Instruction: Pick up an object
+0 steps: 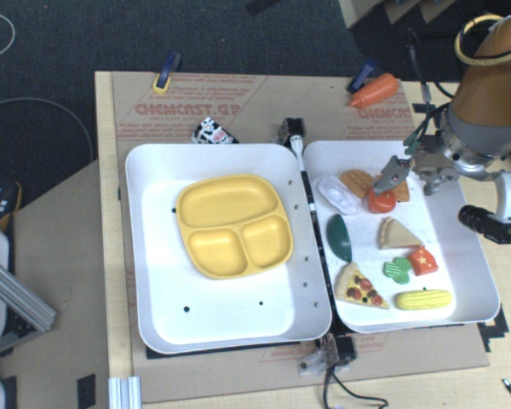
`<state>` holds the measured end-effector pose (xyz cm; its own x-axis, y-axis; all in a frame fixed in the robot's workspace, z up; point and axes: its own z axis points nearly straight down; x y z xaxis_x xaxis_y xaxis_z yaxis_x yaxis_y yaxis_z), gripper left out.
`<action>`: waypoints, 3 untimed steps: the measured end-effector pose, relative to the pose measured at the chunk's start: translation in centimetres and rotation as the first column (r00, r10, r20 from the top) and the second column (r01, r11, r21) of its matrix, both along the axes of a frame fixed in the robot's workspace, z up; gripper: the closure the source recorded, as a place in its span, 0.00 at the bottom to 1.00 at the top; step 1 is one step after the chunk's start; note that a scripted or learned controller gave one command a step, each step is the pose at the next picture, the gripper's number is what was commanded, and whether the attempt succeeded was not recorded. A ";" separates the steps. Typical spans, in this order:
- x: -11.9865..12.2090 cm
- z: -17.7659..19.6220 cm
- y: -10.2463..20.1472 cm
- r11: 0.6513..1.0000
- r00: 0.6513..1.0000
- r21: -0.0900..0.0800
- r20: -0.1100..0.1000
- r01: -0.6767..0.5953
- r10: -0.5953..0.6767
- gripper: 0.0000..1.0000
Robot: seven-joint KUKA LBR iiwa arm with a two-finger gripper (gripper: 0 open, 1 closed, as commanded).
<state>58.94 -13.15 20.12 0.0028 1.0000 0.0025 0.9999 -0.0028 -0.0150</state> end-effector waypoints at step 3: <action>-0.9 -10.9 -0.2 1.000 1.000 0.000 0.008 -0.003 0.003 0.00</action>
<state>58.03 -13.38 9.24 0.0002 1.0000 0.0021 1.0000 -0.0002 -0.0067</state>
